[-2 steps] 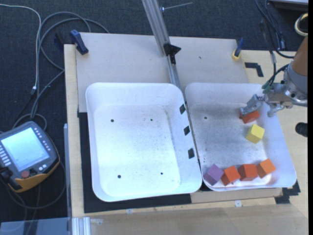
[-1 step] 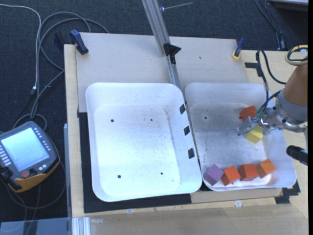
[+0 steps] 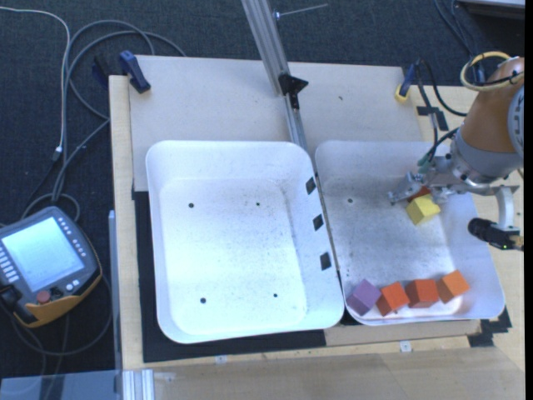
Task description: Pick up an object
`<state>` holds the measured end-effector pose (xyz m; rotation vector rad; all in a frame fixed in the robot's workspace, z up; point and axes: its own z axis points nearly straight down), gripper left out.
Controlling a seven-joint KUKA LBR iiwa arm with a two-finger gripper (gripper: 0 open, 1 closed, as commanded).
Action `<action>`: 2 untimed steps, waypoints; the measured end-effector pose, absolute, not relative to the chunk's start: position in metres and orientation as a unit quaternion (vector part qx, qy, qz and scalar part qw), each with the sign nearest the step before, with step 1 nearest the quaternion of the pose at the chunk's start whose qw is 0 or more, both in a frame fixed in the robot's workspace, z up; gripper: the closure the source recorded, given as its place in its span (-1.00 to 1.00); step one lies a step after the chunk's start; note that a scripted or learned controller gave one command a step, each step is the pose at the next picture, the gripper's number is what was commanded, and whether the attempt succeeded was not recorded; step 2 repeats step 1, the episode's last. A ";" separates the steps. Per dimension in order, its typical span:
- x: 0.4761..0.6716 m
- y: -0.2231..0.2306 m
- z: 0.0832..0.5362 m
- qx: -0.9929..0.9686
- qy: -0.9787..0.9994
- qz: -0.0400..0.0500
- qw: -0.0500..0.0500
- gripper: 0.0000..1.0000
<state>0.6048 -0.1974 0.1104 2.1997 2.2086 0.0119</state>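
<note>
Blocks [image 3: 408, 294]: purple, three orange — row at right bin's [image 3: 358, 223] near rim.
Yellow block [image 3: 422, 210]: just under the gripper [image 3: 416, 192], touching.
Fingers: state unclear — cannot tell.

Tilted yellow block [image 3: 423, 210] in right bin, seemingly lifted; 4 blocks [image 3: 408, 294] along its near wall.

No text, label, brand or number is legible on anything here.

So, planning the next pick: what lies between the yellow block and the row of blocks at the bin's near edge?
In the camera view, only bare speckled bin floor separates the yellow block from the row of blocks.
</note>
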 end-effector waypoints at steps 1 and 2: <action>0.668 -0.158 0.109 0.704 0.710 0.005 0.008 -1.00; 0.668 -0.158 0.109 0.704 0.710 0.005 0.008 -1.00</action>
